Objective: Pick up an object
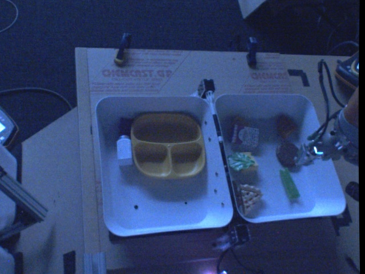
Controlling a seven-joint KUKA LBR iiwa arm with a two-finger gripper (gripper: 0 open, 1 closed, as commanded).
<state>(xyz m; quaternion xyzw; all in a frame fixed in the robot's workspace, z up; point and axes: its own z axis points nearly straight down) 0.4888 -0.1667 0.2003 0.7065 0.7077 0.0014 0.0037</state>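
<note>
The right bin (325, 196) holds several small objects: a red-and-white packet (245, 135), a yellow-green packet (243, 161), a wedge-shaped piece (249, 196), a green bar (289, 183), a dark reddish lump (286, 124) and a dark round object (287, 152). My gripper (304, 154) reaches in from the right edge and hangs just right of the dark round object, close to it. The light is dim, and the fingertips blur into the object's edge.
The left bin (114, 204) holds a yellow divided plate (167, 144), with a small white bottle (124, 149) against its left side. A dark strip runs along the rim between the bins. Cables (325, 81) loop at the right edge near the arm.
</note>
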